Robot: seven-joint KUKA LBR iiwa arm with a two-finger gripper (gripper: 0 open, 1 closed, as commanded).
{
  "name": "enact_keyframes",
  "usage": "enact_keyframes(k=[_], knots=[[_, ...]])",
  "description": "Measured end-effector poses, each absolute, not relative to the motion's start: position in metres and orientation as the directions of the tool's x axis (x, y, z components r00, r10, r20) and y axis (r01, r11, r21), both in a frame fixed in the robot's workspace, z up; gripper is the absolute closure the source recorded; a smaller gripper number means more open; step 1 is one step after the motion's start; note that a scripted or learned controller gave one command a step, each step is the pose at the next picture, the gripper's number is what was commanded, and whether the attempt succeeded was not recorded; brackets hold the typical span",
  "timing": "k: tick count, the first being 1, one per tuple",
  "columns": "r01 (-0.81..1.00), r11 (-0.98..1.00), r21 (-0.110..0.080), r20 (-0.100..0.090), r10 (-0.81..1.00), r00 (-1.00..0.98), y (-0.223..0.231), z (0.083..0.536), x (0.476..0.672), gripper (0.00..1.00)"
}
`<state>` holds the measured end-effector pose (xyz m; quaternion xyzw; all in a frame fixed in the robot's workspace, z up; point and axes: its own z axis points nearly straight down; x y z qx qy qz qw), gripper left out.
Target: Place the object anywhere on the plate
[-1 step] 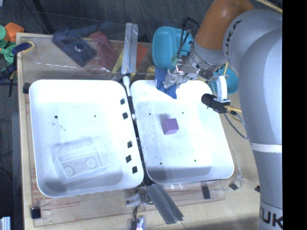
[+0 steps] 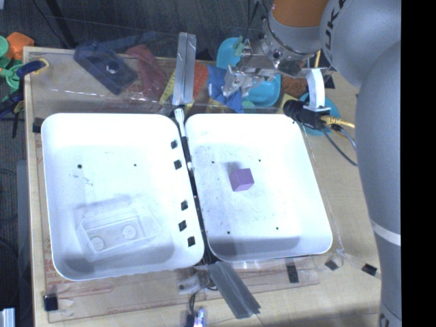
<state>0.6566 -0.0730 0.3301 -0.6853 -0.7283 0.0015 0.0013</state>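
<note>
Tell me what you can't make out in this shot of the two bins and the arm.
- Gripper: in the camera view it hangs over blue and orange clutter behind the bins; whether it is open or shut is lost against that.
- Plate: a clear, washed-out shape in the left bin; glare blurs its edges.
- Purple block in the right bin: too small to show any surface detail.
- Arm: cut off by the top edge.

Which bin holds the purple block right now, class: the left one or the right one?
The right bin. The purple block lies on its white floor near the middle, away from the walls; the claw hangs beyond the far rim.
</note>
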Motion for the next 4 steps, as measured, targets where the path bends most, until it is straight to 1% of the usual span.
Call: enact_keyframes(k=[1,2,3,4], knots=[[0.998,0.068,-0.008,0.000,0.998,-0.068,0.019,0.282,0.629,1.00],[0.990,0.143,-0.005,-0.001,0.990,-0.143,0.040,0.345,0.656,1.00],[0.960,0.281,-0.009,0.001,0.960,-0.281,0.104,0.312,0.655,1.00],[0.822,0.569,-0.007,0.003,0.822,-0.569,-0.003,0.291,0.622,1.00]])
